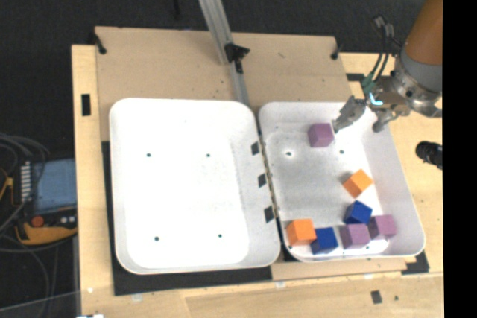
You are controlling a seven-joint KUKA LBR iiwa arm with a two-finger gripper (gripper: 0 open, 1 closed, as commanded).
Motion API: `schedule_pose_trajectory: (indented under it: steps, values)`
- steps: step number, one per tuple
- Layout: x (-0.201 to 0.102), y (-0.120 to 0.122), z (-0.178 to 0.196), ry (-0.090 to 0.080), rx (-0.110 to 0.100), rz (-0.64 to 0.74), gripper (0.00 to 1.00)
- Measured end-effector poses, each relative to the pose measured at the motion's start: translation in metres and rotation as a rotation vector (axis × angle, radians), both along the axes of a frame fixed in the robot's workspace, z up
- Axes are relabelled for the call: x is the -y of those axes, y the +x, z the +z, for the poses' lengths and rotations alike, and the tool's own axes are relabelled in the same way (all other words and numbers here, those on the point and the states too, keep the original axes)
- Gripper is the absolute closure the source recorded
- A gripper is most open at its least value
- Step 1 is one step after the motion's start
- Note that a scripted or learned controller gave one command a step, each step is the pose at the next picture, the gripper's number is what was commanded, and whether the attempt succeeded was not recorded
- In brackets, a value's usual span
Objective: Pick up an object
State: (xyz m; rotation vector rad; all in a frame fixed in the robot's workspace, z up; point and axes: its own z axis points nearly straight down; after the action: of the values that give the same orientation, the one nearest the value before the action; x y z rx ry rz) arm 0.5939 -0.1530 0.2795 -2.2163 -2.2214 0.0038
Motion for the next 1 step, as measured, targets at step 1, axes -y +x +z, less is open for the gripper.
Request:
schedule_pose_trajectory:
  steps: [1]
  values:
    - [-0.0001,0.0007,0.0029,-0.001,0.005,0.000,0.00]
